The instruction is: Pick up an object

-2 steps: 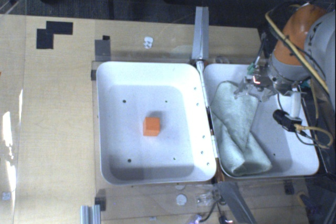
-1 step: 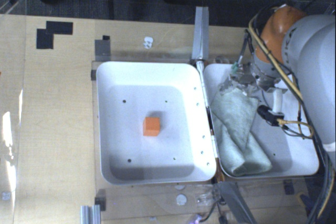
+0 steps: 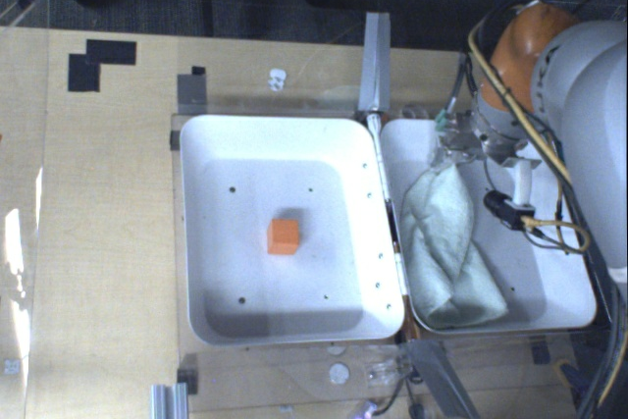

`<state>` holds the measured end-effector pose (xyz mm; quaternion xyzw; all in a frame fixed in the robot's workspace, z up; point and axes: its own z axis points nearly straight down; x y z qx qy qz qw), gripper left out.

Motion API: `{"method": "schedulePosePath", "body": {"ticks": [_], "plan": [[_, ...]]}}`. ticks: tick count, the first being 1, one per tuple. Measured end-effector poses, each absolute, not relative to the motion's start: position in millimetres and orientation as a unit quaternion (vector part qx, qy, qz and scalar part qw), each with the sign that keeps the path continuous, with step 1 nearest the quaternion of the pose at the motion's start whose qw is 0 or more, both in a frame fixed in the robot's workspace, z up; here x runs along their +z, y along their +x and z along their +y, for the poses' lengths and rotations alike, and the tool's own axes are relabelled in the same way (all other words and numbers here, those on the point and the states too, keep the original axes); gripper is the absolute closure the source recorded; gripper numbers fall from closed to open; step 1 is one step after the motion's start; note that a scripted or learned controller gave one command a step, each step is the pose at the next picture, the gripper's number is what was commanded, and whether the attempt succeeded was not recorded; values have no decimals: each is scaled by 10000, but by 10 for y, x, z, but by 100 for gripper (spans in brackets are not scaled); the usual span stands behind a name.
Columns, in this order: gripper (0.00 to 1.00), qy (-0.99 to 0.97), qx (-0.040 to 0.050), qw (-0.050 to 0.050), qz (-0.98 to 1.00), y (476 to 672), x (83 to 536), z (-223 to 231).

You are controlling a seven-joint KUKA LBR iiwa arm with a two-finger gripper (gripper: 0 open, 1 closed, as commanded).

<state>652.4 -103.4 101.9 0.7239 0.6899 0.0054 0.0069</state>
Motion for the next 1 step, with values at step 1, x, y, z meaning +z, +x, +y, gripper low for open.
{"method": "schedulePosePath", "body": {"ticks": [1], "plan": [[100,6656,16,24,7463,6449,1862,-733]]}}
